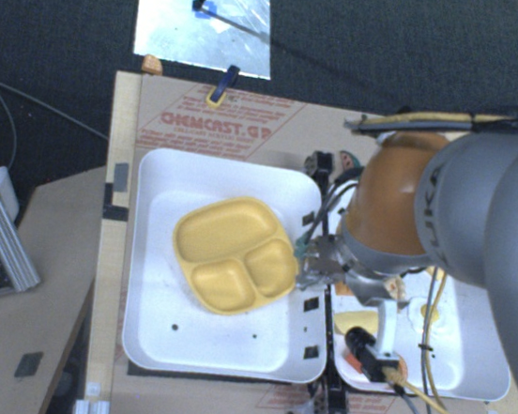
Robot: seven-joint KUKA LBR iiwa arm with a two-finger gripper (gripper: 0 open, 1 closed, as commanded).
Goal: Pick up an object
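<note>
The arm (485, 212) reaches in from the right and bends down over the seam between the two bins, its orange band facing up. The end effector (311, 267) sits low at the right side of the left bin (213, 337). From here I cannot tell how far open it is, or whether it has hold of anything. The yellow plate (234, 253) lies in the middle of that bin, its right rim just beside the end effector.

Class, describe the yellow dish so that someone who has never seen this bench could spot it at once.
Look at the two white bins side by side and take the left bin in the view. Near its middle lies a yellow plate. It is divided into three compartments and is by far the largest thing in that bin.
</note>
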